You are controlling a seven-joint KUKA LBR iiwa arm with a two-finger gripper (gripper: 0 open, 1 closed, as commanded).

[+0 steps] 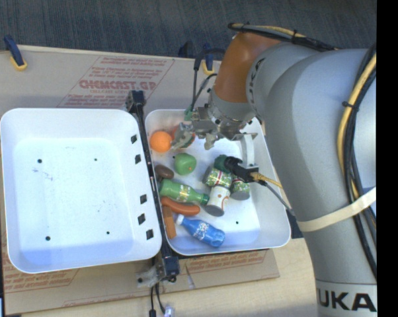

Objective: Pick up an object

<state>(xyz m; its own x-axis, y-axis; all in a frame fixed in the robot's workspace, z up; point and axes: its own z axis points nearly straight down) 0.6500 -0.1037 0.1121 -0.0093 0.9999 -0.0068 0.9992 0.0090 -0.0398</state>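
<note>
End effector [198, 132]: finger state cannot be determined. Green apple [184, 164] lies just below it. Arm base [344, 300] reads "UKA"; cardboard [119, 81] reads "CHEMCAST GP".

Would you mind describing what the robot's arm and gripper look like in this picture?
The arm is thick, rounded and light grey, with an orange band above the wrist. Black and yellow cables run along it, and "KUKA" is printed in dark letters near its base. The gripper is a small metallic grey assembly with thin wires.
</note>
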